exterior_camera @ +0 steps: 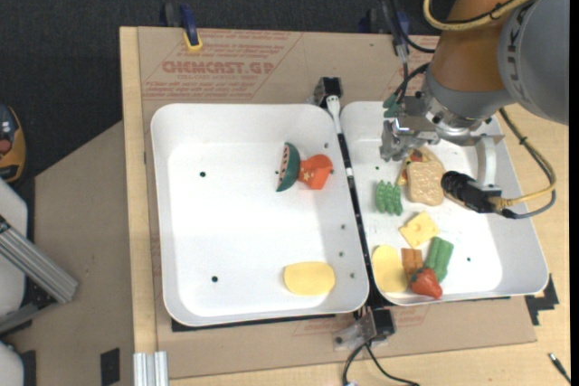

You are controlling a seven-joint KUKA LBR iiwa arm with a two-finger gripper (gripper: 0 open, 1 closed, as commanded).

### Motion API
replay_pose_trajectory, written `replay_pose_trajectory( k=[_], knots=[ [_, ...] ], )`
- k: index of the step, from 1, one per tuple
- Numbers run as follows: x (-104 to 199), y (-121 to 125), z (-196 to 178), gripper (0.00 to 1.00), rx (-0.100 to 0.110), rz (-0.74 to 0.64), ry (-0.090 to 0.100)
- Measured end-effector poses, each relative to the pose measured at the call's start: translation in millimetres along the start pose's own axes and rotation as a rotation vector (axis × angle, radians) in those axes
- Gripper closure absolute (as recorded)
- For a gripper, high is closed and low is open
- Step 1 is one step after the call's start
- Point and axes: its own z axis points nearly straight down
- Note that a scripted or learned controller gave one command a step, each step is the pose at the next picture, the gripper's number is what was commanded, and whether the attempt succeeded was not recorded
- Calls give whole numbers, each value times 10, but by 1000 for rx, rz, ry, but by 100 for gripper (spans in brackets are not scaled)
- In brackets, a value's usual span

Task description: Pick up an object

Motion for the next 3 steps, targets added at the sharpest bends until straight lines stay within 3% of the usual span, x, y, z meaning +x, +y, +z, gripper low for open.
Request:
replay_pose_trajectory(
  k=[1,2,3],
  knots=[
    [525,310,-1263,100,-27,-9,-1],
    [1386,685,-2455,100,-29,-11,1],
    [1197,518,-1693,100,0,0,-3]
  ],
)
